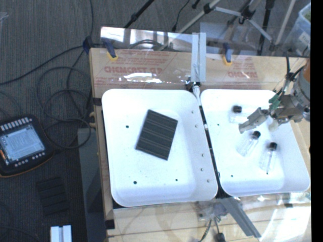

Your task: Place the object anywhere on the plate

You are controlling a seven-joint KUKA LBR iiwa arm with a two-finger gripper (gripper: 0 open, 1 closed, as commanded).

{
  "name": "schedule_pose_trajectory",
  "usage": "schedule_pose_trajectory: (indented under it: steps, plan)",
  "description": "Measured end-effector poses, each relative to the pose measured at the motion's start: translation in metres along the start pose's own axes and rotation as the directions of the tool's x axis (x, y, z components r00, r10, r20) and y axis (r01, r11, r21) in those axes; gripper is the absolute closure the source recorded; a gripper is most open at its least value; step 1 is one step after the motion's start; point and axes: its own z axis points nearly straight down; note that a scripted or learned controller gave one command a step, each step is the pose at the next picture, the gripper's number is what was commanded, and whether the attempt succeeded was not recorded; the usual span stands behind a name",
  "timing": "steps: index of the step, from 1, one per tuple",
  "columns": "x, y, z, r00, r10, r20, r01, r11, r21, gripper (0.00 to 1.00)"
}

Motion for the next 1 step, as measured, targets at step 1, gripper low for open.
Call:
schedule_pose_trajectory:
  steps: [1]
  plan:
    - [0.0347,0.0026,-0.0684,0.898,0.439,0.0,-0.439,0.898,0.001,0.0]
